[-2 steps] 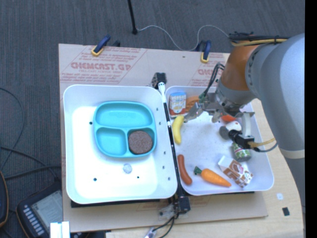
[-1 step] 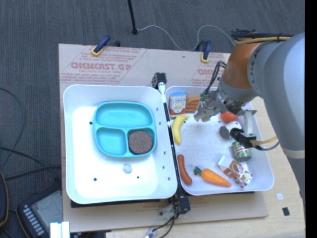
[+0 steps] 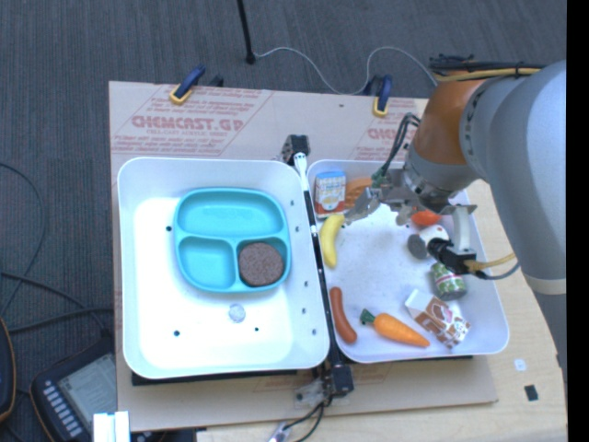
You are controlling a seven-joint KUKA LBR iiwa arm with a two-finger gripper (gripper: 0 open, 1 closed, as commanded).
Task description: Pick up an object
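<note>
My gripper (image 3: 379, 201) hangs low over the back of the right bin (image 3: 386, 251), below the orange wrist band (image 3: 449, 122). A yellow banana (image 3: 329, 238) lies just to its left by the bin's left wall. A small carton (image 3: 329, 190) stands in the back left corner, with an orange item (image 3: 358, 190) beside it, close to the gripper. Right of the gripper lie a red piece (image 3: 425, 217) and a black-and-white item (image 3: 433, 243). Nothing is visibly held.
At the front of the right bin lie a sausage (image 3: 342, 315), a carrot (image 3: 398, 329), a snack packet (image 3: 440, 319) and a green can (image 3: 449, 282). The left bin (image 3: 147, 265) holds a blue compartment tray (image 3: 225, 233) with a brown patty (image 3: 261, 261).
</note>
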